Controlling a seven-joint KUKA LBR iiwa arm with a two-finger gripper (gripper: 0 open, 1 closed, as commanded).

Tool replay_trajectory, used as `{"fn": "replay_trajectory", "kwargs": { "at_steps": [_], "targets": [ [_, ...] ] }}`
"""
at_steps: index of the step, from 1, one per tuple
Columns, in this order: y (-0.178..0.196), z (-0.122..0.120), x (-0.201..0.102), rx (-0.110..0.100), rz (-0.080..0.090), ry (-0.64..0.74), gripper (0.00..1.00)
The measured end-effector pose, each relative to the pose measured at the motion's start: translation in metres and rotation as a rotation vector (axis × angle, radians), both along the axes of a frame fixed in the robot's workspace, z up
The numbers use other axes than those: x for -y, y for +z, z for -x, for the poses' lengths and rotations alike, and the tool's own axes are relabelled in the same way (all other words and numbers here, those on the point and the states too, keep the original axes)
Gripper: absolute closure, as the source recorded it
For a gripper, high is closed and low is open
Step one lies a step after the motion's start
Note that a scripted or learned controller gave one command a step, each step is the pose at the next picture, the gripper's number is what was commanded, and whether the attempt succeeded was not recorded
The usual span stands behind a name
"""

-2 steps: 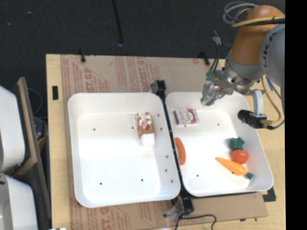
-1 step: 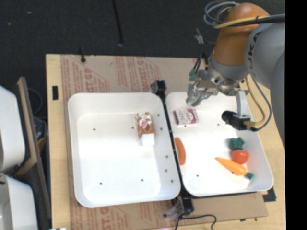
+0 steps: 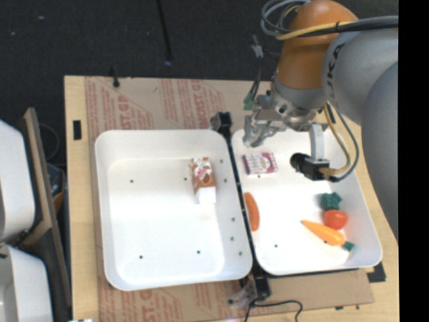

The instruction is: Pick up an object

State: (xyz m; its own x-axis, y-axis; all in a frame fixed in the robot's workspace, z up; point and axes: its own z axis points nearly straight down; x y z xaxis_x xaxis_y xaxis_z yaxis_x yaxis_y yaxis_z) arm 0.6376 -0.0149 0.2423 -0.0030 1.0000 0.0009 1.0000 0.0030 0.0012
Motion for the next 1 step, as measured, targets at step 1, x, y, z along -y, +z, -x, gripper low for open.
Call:
{"fn": "replay_trajectory", "kwargs": {
  "at_steps": [1],
  "targets": [
    [0.0089, 0.0065, -0.0495, 0.000, 0.000, 0.000, 1.00]
  ]
}}
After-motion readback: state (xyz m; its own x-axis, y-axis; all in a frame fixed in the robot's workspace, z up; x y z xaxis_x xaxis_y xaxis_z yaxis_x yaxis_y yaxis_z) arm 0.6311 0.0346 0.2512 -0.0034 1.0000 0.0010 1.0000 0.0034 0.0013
